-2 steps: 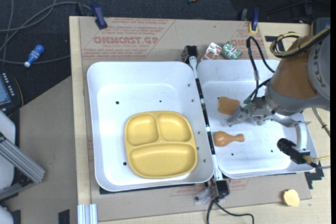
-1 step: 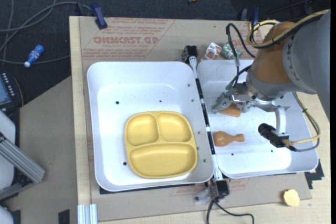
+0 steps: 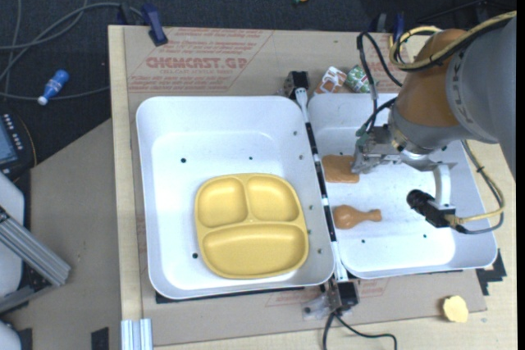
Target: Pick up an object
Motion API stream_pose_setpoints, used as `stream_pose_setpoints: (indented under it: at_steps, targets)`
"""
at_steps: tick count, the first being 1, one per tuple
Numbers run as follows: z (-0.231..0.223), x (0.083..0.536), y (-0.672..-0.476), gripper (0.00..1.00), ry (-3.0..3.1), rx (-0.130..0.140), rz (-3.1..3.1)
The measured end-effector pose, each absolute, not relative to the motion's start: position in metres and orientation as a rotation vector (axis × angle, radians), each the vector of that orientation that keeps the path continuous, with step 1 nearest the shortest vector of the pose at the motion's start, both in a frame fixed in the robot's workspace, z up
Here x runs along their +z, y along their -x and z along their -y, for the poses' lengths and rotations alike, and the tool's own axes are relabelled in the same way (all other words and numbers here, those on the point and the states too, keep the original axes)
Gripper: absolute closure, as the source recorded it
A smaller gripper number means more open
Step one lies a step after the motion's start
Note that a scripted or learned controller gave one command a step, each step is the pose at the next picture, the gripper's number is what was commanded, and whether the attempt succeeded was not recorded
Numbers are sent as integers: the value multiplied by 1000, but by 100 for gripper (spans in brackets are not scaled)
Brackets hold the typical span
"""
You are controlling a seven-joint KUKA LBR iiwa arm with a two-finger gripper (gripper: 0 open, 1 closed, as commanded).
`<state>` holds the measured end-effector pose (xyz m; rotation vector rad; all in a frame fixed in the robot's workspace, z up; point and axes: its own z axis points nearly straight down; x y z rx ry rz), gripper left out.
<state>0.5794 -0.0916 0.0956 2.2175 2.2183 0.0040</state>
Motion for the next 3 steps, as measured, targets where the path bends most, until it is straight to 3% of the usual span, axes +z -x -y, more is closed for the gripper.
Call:
stream_pose_setpoints:
  at_steps: [1,3]
  targets:
    - [92,95,-579,0,-2219,3,-2218]
    - [91,85,-613,0,-2218,3,-2221]
